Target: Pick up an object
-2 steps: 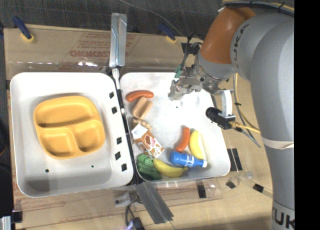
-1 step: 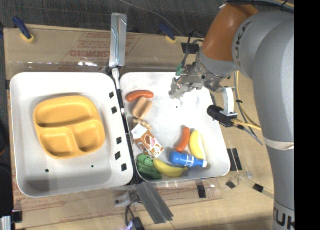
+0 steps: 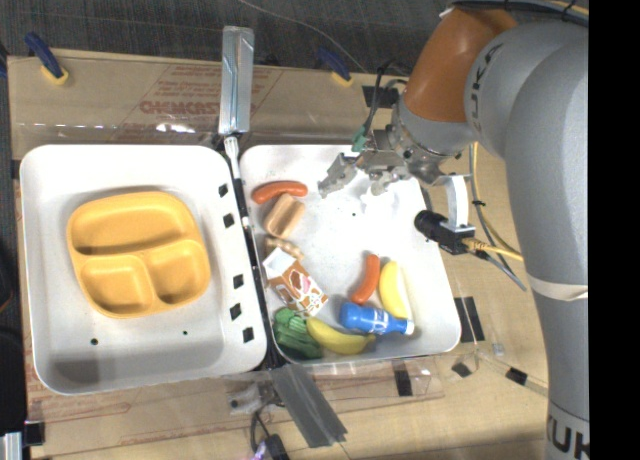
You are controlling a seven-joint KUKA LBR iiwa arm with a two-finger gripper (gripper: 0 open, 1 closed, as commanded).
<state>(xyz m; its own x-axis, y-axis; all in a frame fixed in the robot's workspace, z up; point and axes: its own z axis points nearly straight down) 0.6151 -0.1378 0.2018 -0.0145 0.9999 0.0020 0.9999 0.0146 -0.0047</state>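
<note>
My gripper [image 3: 357, 179] hangs over the back of the right bin [image 3: 345, 233], open, with nothing between its fingers [image 3: 334, 177]. To its left a red sausage [image 3: 278, 190] lies by the bin's back left corner, with a tan bread roll [image 3: 283, 215] just in front of it. Toward the front of the bin are a snack packet [image 3: 297, 287], an orange sausage [image 3: 367, 277], a yellow fruit [image 3: 395, 290], a blue bottle [image 3: 376, 321], a banana [image 3: 338, 336] and a green vegetable [image 3: 295, 334].
In the left bin [image 3: 40, 248] lies a yellow divided tray [image 3: 138, 251]. A metal divider [image 3: 236, 78] stands between the bins at the back. The grey arm [image 3: 540, 148] fills the right side, above the right bin's right wall.
</note>
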